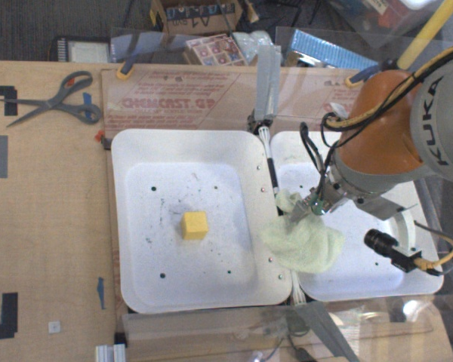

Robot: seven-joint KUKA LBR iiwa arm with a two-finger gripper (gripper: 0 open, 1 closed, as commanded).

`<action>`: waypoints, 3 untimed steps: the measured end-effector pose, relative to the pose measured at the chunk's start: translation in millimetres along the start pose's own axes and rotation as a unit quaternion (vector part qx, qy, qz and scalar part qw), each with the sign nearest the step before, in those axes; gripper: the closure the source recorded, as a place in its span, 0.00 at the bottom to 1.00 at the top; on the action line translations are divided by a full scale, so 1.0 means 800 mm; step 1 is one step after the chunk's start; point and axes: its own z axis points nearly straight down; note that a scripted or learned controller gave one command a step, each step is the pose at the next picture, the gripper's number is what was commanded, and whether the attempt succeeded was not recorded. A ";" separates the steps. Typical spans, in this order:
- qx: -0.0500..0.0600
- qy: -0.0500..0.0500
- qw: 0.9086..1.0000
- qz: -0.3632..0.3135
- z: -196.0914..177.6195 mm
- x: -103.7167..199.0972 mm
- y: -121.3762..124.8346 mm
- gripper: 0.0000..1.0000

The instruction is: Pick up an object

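A small yellow cube (195, 225) lies near the middle of the left bin (136, 164). A pale green cloth (306, 246) is bunched at the left side of the right bin (377, 277), spilling over the wall between the two bins. My gripper (302, 211) reaches in from the right and sits low at the cloth's upper edge. Its fingers are shut on a raised fold of the cloth (288, 200). The arm's orange band (377, 130) hangs over the right bin and hides part of its floor.
Scissors (60, 104) with blue and red handles lie on the bench left of the bins. A grey upright bar (268, 81) stands at the back between the bins. Boxes and clutter crowd the back edge.
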 end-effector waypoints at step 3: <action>-0.001 -0.001 0.990 -0.144 0.073 -0.092 -0.055 0.00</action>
